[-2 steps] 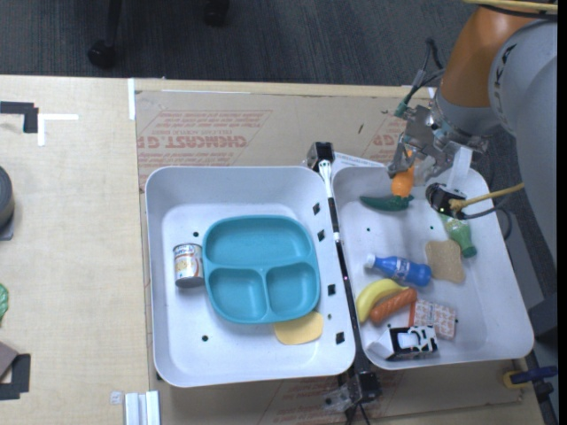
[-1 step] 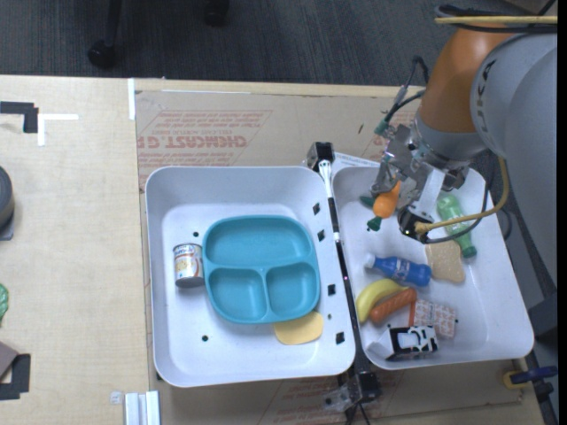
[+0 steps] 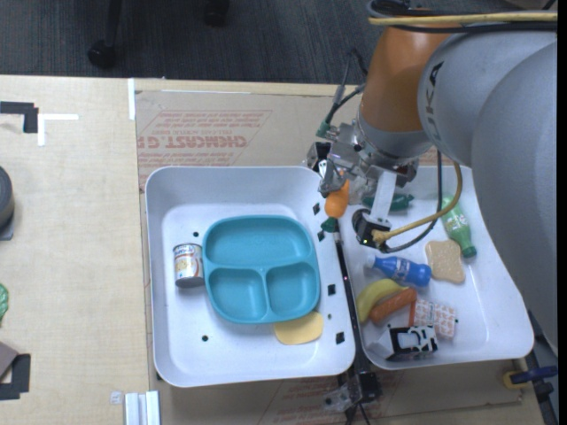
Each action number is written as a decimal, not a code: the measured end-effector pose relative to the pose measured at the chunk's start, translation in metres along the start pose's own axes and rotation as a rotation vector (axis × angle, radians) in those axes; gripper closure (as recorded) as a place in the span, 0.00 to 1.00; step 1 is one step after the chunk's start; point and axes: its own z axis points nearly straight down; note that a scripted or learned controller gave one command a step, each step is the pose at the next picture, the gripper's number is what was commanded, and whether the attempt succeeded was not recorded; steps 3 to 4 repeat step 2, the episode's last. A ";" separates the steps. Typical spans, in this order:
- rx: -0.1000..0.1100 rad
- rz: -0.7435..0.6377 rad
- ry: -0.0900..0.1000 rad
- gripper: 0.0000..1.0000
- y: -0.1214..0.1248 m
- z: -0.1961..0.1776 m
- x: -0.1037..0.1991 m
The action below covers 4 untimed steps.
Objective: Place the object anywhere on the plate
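Pincer [image 3: 337, 193]: pinching a small orange thing [image 3: 336, 204], above the line where the two bins meet.
Plate [image 3: 262, 267]: blue, in the left bin [image 3: 168, 326].

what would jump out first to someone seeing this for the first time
The big grey arm with its orange band fills the upper right, its gripper low over the seam between the two bins. In the left bin lies a bright teal divided plate; the right bin holds a jumble of toy food.
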 end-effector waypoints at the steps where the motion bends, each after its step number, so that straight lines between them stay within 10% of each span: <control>1: 0.005 0.168 -0.001 1.00 -0.070 -0.019 0.055; 2: 0.004 0.168 -0.002 0.00 -0.070 -0.019 0.055; 4: 0.004 0.168 -0.002 0.00 -0.070 -0.019 0.055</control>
